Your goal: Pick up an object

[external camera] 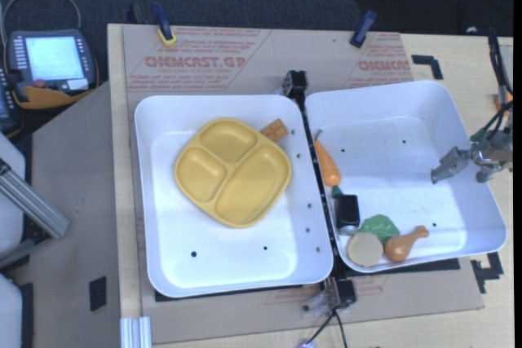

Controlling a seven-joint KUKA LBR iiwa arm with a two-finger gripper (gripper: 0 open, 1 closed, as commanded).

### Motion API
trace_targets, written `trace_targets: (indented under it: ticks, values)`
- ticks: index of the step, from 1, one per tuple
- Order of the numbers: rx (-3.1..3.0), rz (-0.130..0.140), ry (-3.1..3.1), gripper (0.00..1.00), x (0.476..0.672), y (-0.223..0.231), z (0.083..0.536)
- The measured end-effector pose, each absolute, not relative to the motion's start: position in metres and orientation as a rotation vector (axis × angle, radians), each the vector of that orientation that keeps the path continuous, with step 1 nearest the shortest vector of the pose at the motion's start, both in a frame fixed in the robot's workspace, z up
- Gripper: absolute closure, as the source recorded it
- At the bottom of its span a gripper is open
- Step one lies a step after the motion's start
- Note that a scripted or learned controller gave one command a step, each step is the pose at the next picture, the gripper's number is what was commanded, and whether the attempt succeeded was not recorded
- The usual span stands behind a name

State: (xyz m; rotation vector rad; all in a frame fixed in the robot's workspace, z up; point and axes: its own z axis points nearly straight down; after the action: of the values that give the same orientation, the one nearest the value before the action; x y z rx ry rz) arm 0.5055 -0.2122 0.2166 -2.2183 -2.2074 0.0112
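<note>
My gripper (466, 163) reaches in over the right side of the right bin (391, 114), with nothing seen in it. Along that bin's left wall lies an orange carrot (328, 165), and below it a small black block (348, 211). At the bin's front sit a green leafy piece (380, 225), a beige round piece (365, 249) and a brown drumstick (404, 244). All of these lie well to the left of and nearer than the gripper.
The left bin (163, 200) holds a yellow divided plate (233, 172), with a small brown piece (275, 129) peeking out at its far right corner. A black clamp (294, 82) sits where the two bins meet at the back.
</note>
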Motion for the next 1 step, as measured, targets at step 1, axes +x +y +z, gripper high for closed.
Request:
trace_targets:
  ticks: [1]
  values:
    - [-2.222,0.001,-2.222,0.0,0.5087,-0.2115,0.2237]
